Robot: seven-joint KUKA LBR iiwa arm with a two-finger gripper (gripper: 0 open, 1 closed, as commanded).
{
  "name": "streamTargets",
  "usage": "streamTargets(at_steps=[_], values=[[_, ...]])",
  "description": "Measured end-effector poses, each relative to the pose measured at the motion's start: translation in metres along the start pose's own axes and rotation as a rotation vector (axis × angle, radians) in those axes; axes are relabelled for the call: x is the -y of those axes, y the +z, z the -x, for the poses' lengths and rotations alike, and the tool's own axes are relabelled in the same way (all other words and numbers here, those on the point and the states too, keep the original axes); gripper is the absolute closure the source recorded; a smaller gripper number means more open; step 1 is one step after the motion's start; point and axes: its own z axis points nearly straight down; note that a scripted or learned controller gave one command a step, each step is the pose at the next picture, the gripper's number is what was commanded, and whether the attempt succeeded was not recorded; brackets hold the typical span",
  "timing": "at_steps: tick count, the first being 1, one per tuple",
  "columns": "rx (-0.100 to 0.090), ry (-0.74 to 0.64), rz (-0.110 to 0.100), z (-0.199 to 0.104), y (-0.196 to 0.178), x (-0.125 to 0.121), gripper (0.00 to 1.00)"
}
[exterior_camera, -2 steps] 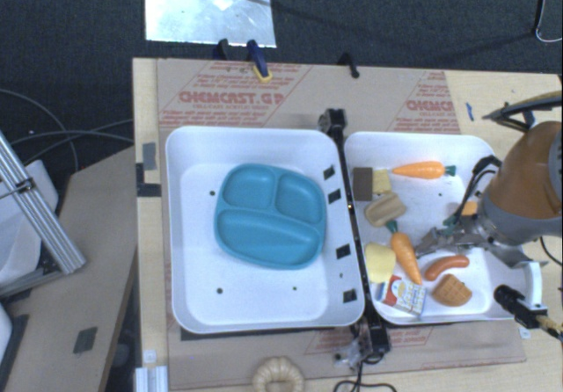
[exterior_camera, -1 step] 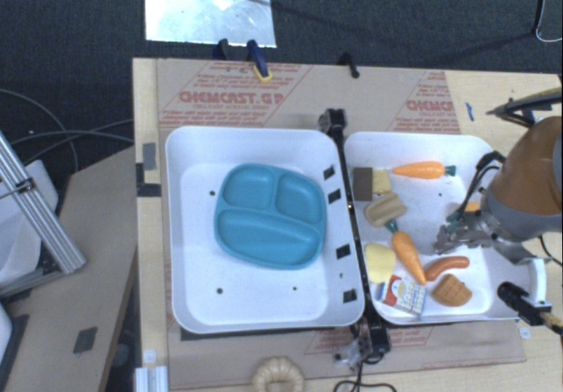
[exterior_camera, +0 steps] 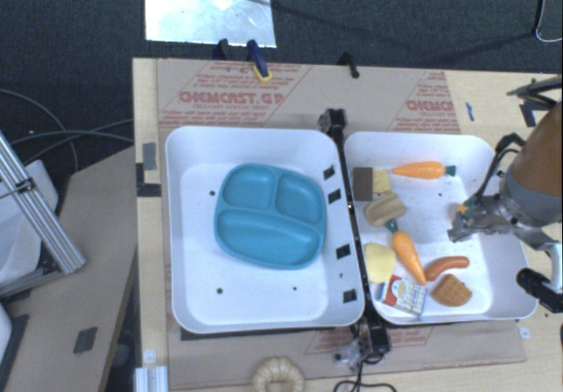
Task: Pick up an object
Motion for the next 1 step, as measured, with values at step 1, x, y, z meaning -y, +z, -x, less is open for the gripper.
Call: streamTargets(at_steps=[1], values=[[0.000, 0.000, 0.001, 0.0066, -0.0451, -0.0028, 1.00]])
